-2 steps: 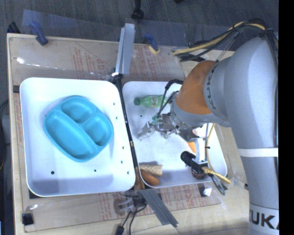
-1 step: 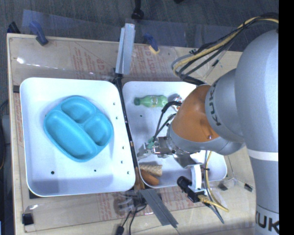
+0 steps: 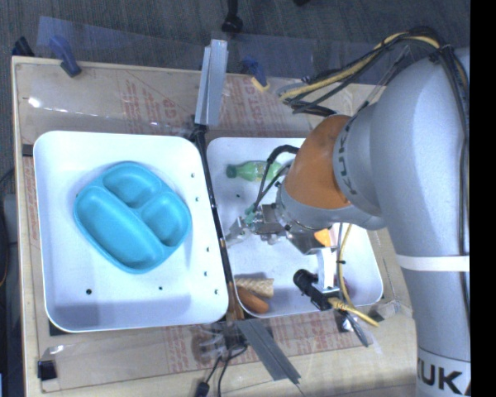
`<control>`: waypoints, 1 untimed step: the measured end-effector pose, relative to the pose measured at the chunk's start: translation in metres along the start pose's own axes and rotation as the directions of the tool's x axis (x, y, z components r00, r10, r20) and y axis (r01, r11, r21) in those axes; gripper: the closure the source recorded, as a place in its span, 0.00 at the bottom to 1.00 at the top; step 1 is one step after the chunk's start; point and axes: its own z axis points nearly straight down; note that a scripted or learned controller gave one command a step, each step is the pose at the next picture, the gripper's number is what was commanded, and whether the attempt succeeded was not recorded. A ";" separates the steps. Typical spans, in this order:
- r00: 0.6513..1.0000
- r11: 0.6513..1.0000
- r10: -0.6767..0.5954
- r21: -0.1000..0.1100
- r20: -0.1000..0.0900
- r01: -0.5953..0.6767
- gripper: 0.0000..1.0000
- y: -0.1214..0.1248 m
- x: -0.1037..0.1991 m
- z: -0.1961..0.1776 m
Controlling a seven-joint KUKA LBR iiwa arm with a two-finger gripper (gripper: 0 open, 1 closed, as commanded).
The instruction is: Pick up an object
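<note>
My gripper (image 3: 256,222) hangs low over the middle of the right bin (image 3: 365,265), close to its left wall, with the grey arm and its orange band covering much of the bin. A green bottle-shaped object (image 3: 246,170) lies at the bin's far end, just beyond the gripper. A tan waffle cone with an orange-brown piece (image 3: 255,294) rests in the near left corner. A small orange item (image 3: 322,236) peeks out from under the wrist, mostly hidden.
The left bin (image 3: 58,296) holds a blue divided tray (image 3: 132,215) across its middle. A ridge (image 3: 217,230) separates the two bins. A grey bar (image 3: 210,81) stands at the bench's far edge, and clamps sit at the near edge.
</note>
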 end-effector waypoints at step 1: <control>1.000 1.000 0.006 -0.011 0.011 -0.006 0.00 -0.051 0.003 -0.004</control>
